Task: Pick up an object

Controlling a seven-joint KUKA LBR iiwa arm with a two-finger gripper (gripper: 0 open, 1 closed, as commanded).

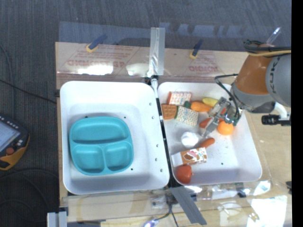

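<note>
My gripper (218, 117) is low in the right bin (246, 160), near its upper right part. An orange ball (227, 128) lies just right of it, touching or nearly so. A small red piece (205, 123) sits just left of the tip, and a red sausage (207, 142) lies below it. A carrot (201, 106) and a yellow piece (210, 101) lie up-left of the gripper. I see nothing clearly held.
Small food boxes (179, 98) (187, 116) crowd the right bin's upper left, with a white egg (189, 139), a carton (194, 156) and a red tomato (183, 173) lower down. A teal divided plate (101, 144) lies in the left bin (75, 93).
</note>
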